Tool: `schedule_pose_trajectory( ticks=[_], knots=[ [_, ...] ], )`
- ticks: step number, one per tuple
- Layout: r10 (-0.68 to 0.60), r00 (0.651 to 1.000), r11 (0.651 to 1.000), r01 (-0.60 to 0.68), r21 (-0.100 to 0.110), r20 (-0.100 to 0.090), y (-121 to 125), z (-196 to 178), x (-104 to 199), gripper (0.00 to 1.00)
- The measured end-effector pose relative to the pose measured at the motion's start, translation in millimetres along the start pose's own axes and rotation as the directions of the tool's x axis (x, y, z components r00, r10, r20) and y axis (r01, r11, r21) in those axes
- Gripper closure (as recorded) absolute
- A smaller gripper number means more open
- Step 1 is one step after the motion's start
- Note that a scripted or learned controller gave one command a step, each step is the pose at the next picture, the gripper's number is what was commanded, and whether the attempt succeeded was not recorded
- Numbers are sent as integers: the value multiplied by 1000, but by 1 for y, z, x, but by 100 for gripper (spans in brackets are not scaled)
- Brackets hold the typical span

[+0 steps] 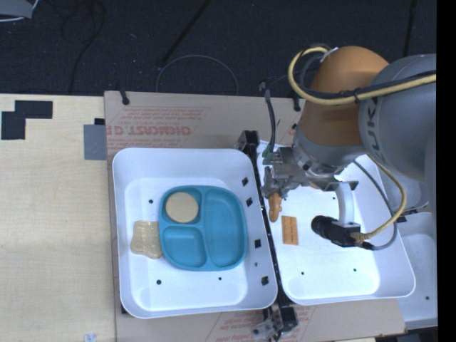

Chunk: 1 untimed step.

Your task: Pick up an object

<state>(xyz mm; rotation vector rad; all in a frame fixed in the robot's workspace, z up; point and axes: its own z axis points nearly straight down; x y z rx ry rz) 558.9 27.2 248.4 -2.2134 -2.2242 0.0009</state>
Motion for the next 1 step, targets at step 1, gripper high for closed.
schedule_pose_trajectory(
  ticks=[1],
  knots=[
    [0, 1000, 1000, -1, 1, 1, -8, 1, 50, 100]
  ],
)
